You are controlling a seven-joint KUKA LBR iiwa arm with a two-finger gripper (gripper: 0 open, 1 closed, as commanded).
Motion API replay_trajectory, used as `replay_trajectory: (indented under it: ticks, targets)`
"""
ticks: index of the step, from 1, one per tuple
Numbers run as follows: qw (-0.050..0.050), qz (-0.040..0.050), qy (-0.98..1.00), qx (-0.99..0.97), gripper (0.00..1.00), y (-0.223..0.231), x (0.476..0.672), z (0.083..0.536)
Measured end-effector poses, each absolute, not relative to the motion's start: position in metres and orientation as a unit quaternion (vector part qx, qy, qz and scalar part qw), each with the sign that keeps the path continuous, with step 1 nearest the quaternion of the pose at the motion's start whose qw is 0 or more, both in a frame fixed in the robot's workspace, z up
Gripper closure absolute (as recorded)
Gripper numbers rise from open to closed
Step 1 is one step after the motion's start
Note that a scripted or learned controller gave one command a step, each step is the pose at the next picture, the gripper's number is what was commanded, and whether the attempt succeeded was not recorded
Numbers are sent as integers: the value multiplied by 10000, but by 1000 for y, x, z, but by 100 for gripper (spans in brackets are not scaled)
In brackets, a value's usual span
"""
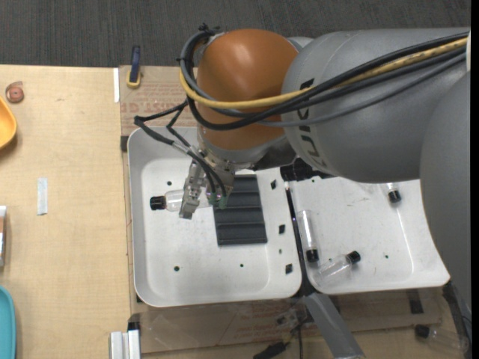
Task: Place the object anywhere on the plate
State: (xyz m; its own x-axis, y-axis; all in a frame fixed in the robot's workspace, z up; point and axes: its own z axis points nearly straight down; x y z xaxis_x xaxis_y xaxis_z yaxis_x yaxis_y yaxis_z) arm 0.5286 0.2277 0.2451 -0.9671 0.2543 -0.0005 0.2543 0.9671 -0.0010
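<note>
A clear vial with a black cap (168, 201) lies on its side in the left bin (150, 275), cap pointing left. A dark ribbed plate (241, 214) lies flat in the same bin, right of the vial. My gripper (204, 197) hangs over the bin between the vial and the plate's left edge. Its fingers stand apart and open, with nothing between them. The left finger (191, 194) is close against the vial's right end. The big orange wrist band (239, 81) hides the back of the bin.
The right bin (419, 275) holds a long vial (304, 235) by its left wall, another capped vial (340, 262) near the front and a small one (394, 194) further back. The wooden bench (67, 223) lies left of the bins, with an orange object (4, 126) at its edge.
</note>
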Motion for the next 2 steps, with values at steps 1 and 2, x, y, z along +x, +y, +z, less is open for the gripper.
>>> replay_trajectory:
  ticks: [1, 2]
  targets:
    - [11, -2, 9975, 700, 100, 228, 554, 292]
    - [-7, -8, 9997, 246, 100, 228, 526, 271]
